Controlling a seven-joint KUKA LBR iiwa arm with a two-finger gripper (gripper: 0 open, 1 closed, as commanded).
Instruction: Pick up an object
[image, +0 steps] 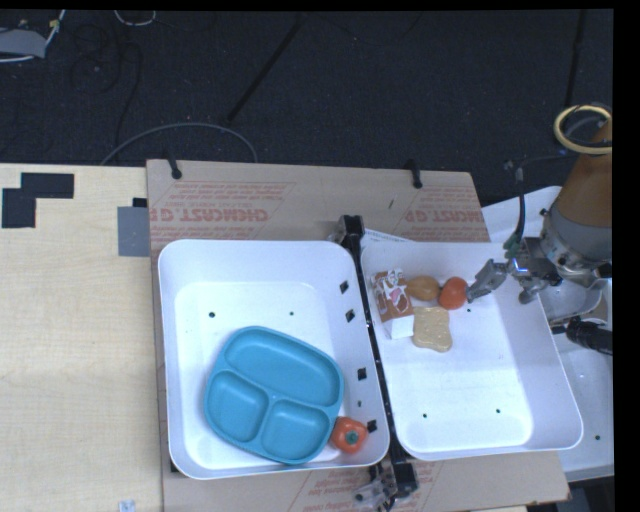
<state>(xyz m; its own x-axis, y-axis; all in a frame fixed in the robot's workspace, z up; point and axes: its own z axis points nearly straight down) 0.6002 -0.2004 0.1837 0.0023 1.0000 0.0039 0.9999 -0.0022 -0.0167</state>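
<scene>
2 white bins (270, 265) on cardboard (300, 200) — dark carpet (350, 80) behind.

In the left bin (190, 300) a divided tray (270, 395) lies near, a tomato (348, 435) at its right corner. In the right bin (520, 400), far left, a packet (392, 295), roll (422, 289) and ball (453, 292) line up, bread slice (432, 328) just nearer.
</scene>
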